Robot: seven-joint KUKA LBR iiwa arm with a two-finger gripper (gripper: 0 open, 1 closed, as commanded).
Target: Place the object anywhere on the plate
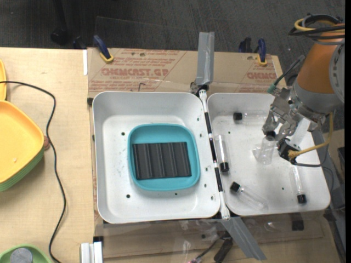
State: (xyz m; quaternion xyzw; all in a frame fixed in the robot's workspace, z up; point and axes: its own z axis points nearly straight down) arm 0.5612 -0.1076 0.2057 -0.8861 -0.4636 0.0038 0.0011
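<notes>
Here, the object you must move seems to be one of the clear vials with a black cap in the right bin (307, 199); the nearest one, a clear vial (264, 151), lies just under the pincer (281, 133). I cannot tell if the pincer is released or clenched, and I see nothing between its fingers for sure. The risk, in my opinion, is this: the vial is transparent and round, so it may roll or slip out when you lift it over the wall between the bins. The other vials (223, 153) near the wall may also be pushed. The left bin (109, 163) holds the teal plate (163, 135) with a dark ribbed insert (163, 160); no vial is on it yet.
</notes>
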